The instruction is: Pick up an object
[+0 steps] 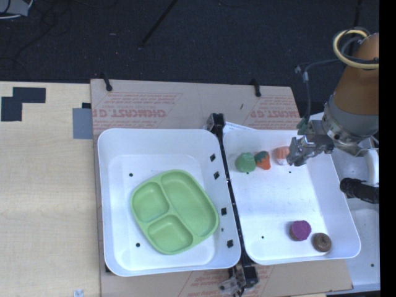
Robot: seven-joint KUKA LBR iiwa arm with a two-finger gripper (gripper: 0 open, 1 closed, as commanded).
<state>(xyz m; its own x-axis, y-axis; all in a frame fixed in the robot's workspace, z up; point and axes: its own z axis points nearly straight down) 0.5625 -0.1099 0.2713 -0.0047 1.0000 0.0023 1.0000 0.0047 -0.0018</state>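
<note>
One arm low over right bin [346, 240] | hand [296, 154] grip: cannot tell

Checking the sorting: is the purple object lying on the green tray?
No, the purple object lies in the right bin, while the green tray is in the left bin.

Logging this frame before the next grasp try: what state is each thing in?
Green three-compartment plastic tray: flat in the left white bin, tilted askew.
Green round toy: loose on the right white bin floor.
Orange-red toy: beside the green one.
Pale orange object: at the gripper, grasp unclear.
Purple round toy: loose.
Brown ring-shaped toy: lying flat.
</note>
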